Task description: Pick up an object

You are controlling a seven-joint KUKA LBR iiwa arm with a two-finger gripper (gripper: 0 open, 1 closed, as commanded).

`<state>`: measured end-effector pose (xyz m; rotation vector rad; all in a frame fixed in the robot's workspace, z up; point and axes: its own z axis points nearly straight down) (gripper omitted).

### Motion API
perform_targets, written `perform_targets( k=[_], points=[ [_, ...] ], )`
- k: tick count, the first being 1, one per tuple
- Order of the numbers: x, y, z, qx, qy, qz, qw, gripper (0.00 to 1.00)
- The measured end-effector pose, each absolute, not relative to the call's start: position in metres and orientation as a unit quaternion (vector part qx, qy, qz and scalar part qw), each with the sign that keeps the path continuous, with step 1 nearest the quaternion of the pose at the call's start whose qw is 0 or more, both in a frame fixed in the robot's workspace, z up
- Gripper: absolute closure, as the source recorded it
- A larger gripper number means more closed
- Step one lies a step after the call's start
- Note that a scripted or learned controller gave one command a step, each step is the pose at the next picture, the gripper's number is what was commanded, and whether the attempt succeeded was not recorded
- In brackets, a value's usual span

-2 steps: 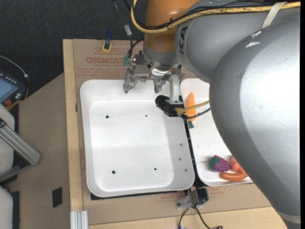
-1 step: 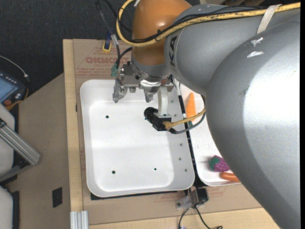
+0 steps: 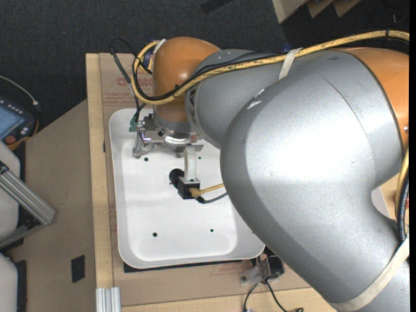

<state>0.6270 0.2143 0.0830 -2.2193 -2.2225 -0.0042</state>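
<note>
My gripper (image 3: 140, 143) reaches down into the far left corner of the left white bin (image 3: 169, 239), close to the bin's back wall. The orange band and the wrist (image 3: 175, 77) stand right above it and cover the corner behind it. I cannot make out any loose object on the bin floor around the gripper. The floor shows just a few small dark dots.
The big grey arm (image 3: 312, 168) covers the whole right half of the view, including the second bin. The wooden bench rim (image 3: 104, 194) runs along the left bin's left side. A dark floor lies beyond the bench.
</note>
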Motion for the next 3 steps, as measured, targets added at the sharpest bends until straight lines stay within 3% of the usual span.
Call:
perform_targets(
  k=[1,2,3],
  points=[
    [0.541,0.217,0.122,-0.707,-0.707,0.0007,0.002,0.0],
    [0.497,0.197,0.131,-0.708,-0.706,0.0019,0.002,0.0],
    [0.585,0.225,0.084,-0.707,-0.707,-0.0021,-0.001,0.0]
  ],
)
